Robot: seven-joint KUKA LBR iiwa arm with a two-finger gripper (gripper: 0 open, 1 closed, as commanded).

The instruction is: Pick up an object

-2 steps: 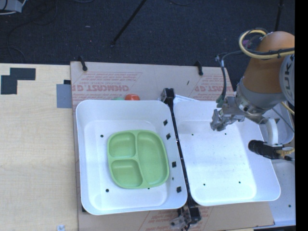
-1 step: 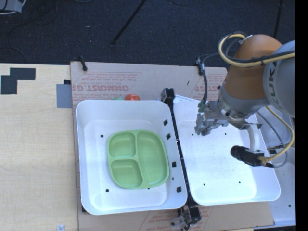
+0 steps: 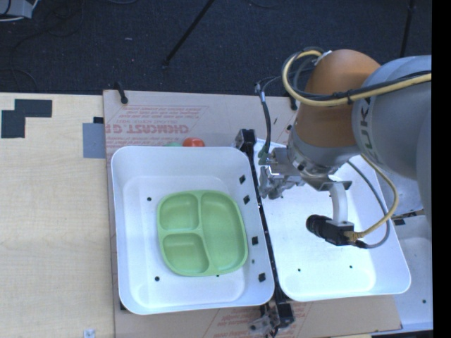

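The grey arm (image 3: 373, 111) fills the upper right of the frame, bent over the right bin (image 3: 338, 273). Its gripper (image 3: 271, 183) sits at that bin's upper left corner, beside the divider between bins; whether it is apart or together cannot be told. In the left bin (image 3: 134, 189), a green divided plate (image 3: 202, 232) lies centre-right, with open floor around it.

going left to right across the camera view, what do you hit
wooden bench top → left white bin → green divided plate → black clips between the bins → claw → right white bin
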